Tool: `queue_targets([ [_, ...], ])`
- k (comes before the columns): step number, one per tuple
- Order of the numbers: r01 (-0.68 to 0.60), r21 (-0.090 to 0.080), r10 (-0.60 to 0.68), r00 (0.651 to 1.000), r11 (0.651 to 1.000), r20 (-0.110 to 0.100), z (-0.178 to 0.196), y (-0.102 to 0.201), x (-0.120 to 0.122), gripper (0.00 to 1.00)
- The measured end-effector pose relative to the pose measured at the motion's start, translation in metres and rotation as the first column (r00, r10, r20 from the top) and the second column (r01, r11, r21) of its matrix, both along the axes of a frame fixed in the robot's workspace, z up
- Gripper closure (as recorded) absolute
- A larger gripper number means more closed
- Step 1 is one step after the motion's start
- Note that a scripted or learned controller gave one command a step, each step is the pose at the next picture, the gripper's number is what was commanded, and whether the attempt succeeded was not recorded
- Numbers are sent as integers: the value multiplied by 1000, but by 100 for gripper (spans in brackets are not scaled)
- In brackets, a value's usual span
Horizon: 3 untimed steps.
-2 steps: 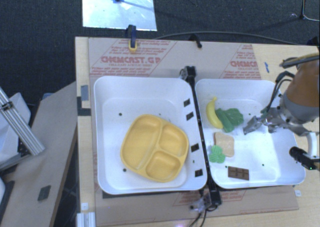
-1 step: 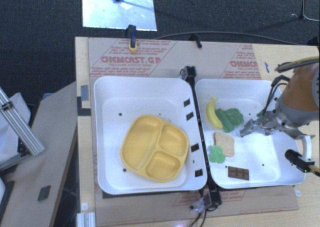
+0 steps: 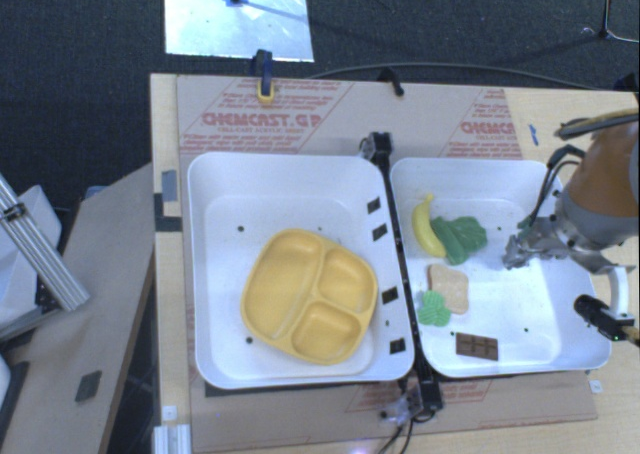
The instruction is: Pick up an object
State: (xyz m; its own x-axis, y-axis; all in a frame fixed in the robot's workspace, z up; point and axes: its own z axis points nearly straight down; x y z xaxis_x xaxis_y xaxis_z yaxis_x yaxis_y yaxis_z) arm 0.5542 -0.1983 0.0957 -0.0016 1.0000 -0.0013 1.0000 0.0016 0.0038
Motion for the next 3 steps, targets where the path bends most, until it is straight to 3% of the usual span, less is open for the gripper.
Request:
queue_targets([
  [2, -2, -1, 2, 1000, 1000, 2, 97, -2, -10, 100],
  [3, -3, 0, 3, 1000, 1000, 0, 124, -2, -9, 100],
])
